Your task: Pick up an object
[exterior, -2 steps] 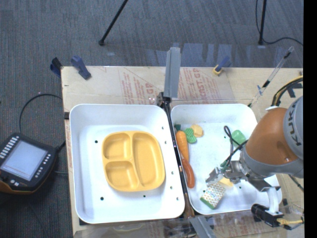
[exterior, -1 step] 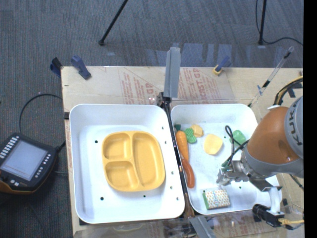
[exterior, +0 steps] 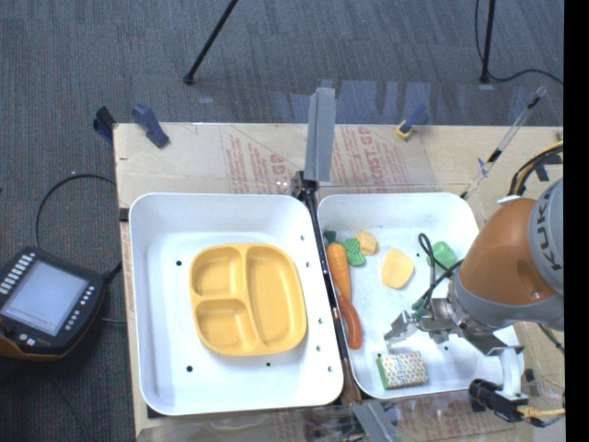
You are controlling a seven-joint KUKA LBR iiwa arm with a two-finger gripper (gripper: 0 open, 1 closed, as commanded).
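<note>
Hovering over the right bin

Hanging low, the gripper [exterior: 409, 325] sits above bare bin [exterior: 460, 212] floor; whether its jaws are parted I cannot tell, and nothing shows between them; a flat patterned block [exterior: 402, 369] lies just near of it, long axis left-right; a glossy sausage [exterior: 351, 324] lies left.

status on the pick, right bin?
Gripper low over right bin, nothing seen between its fingers. Nearest item: patterned block just below it; carrot and sausage at left wall. Nothing in the way.
</note>
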